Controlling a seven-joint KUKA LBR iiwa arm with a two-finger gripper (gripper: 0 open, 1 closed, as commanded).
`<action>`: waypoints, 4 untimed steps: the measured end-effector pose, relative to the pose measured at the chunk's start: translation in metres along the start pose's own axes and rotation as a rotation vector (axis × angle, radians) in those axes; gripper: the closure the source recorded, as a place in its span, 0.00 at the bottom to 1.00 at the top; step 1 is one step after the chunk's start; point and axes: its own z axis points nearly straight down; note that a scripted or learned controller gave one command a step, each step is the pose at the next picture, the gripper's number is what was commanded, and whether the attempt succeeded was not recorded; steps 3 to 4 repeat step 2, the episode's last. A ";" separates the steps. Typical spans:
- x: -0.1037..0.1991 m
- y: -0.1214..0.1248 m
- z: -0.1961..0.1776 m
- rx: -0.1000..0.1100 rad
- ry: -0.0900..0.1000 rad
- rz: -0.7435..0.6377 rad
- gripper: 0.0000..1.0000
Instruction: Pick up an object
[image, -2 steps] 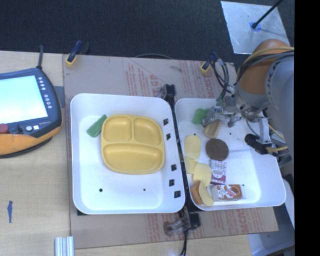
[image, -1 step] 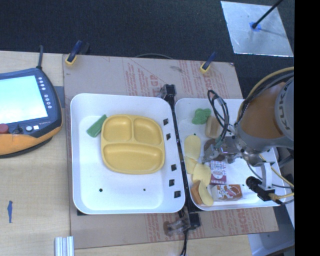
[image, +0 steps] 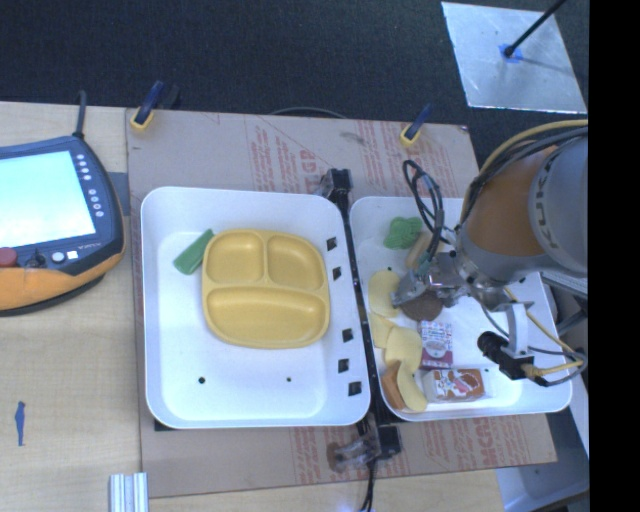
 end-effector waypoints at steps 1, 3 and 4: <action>-0.002 -0.001 -0.011 0.001 -0.001 0.003 1.00; 0.035 0.057 -0.106 -0.010 0.000 -0.002 1.00; 0.035 0.057 -0.106 -0.010 0.000 -0.002 1.00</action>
